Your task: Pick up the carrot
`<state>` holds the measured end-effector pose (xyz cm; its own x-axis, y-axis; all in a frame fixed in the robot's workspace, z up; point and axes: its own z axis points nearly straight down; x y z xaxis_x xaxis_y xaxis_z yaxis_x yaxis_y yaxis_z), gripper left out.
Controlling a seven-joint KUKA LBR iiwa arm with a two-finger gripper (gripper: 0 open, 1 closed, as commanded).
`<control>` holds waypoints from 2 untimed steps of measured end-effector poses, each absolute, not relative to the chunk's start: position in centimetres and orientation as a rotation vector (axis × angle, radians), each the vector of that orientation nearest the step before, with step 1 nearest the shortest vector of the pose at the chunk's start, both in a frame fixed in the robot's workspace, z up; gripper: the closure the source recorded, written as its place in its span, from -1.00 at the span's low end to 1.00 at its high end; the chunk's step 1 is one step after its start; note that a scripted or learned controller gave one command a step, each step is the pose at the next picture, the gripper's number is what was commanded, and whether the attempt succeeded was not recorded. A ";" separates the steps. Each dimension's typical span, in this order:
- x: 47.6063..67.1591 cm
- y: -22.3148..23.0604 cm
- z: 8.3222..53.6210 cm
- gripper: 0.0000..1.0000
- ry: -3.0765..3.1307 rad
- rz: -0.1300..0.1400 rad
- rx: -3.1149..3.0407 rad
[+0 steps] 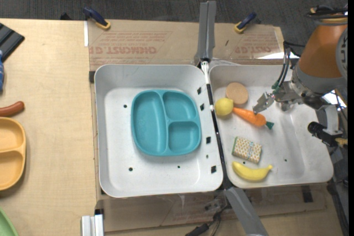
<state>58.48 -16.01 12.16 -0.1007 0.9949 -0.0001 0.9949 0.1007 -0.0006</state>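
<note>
The slender orange plastic carrot with its green tip [251, 117] was seen lying flat in the right white bin [310, 171], just beside a small yellow lemon [223, 107]. The silver 2-finger end effector [263, 103] was held spread just above the carrot's thicker end, presumably so that it could be straddled; nothing was pinched.

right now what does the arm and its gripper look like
The arm is grey with a broad, rounded orange band above the wrist. A thin dark cable runs down beside the band toward the wrist. The gripper is a small silver-grey metal piece with slim fingers. Black fittings sit lower on the arm near the right bin's edge.
</note>
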 end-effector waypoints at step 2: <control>59.0 -13.5 10.2 1.00 -2.364 0.000 -2.070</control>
<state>59.05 -13.54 10.21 -0.1319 0.9913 -0.0003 0.9913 0.1319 0.0004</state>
